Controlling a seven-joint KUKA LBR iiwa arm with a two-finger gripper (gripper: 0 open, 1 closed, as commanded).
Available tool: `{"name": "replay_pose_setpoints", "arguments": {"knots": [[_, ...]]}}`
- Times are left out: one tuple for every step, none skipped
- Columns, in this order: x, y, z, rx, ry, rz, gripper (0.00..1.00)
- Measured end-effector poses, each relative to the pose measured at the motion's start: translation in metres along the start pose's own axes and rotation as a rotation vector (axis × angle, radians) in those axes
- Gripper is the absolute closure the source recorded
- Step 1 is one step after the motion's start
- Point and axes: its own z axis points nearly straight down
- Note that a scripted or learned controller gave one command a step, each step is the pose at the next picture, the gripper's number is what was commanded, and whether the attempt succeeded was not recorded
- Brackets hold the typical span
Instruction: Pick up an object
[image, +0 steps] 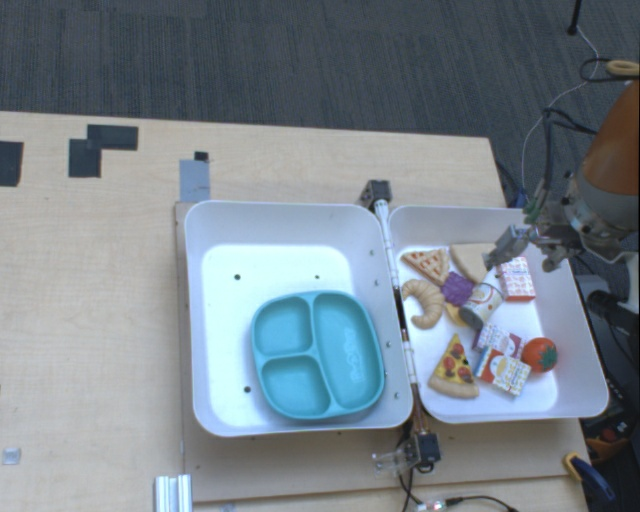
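from the overhead camera we see the gripper (527, 243) hovering above the far edge of the right bin (585, 400), fingers apart and holding nothing; we would pick the small carton (516, 279) just under it, by that far edge, and come straight down, since toys crowd its near side; the left bin (215, 400) carries a blue plate (318, 354); the bench (90, 330) is pale wood, grey carpet (300, 60) beyond.
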Motion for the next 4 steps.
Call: {"name": "replay_pose_setpoints", "arguments": {"knots": [[-0.031,0.081,0.146,-0.01,-0.004,0.0,0.0],[-0.034,0.006,0.151,-0.02,-0.007,0.002,0.0],[-0.034,0.009,0.139,-0.027,-0.009,0.001,1.0],[-0.034,0.008,0.139,-0.026,-0.009,0.001,0.0]]}}
